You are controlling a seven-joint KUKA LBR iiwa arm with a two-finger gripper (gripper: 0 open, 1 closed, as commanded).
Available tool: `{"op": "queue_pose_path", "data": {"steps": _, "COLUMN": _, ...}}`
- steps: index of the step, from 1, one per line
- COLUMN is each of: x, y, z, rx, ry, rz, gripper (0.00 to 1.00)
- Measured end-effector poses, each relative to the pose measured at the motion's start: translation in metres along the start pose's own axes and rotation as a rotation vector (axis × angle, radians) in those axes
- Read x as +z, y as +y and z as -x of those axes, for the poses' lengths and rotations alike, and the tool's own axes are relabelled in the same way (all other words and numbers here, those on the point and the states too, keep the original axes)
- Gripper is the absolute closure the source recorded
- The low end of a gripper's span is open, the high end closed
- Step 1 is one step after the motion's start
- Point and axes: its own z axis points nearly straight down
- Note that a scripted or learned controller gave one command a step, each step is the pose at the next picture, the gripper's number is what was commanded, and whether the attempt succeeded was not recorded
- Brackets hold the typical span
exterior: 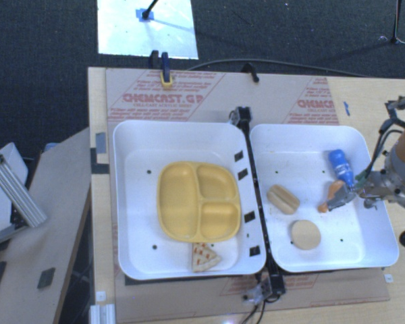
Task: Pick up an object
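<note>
The grey two-finger gripper (344, 199) sits at the right edge of the right white bin (277, 140), its fingers closed on a small orange piece (333, 193), just below the blue plastic bottle (340, 165), whose long axis runs up-down.

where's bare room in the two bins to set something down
Right bin: bare floor along its far side, above the bread roll and left of the blue bottle. Crowded near the gripper, by the orange piece and round disc. Left bin: the yellow tray and pizza slice fill the middle; bare strips run along the far and left sides.
</note>
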Motion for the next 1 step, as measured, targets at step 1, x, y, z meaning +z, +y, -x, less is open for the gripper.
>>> {"op": "queue_pose_path", "data": {"steps": 1, "x": -0.0053, "y": 0.0028, "z": -0.0003, "rx": -0.004, "ry": -0.002, "rz": 0.011, "gripper": 0.00}}
